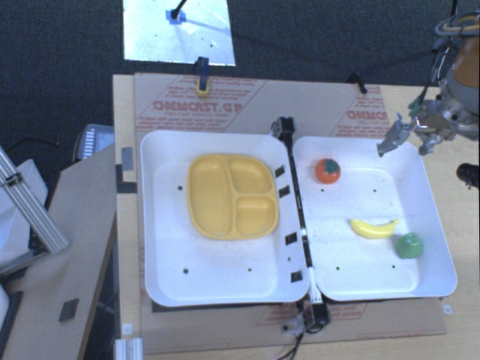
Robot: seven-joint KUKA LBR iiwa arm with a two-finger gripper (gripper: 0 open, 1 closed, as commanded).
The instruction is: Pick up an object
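In the right bin (390, 282) lie three toy foods. An orange tomato-like fruit (327, 170) sits near the bin's back left corner. A yellow banana (374, 227) lies toward the middle right, and a small green object (409, 245) rests just right of it. My gripper (409, 139) hovers over the back right corner of that bin, its two grey fingers (391, 139) spread apart and open with nothing between them. It stands well to the right of the orange fruit and behind the banana.
The left bin (161, 223) holds a yellow divided plate (231, 196). A black clip strip (292, 201) runs down the seam between the bins. Both bins rest on a cardboard sheet (247, 103). A shiny metal sheet (178, 21) lies on the floor behind.
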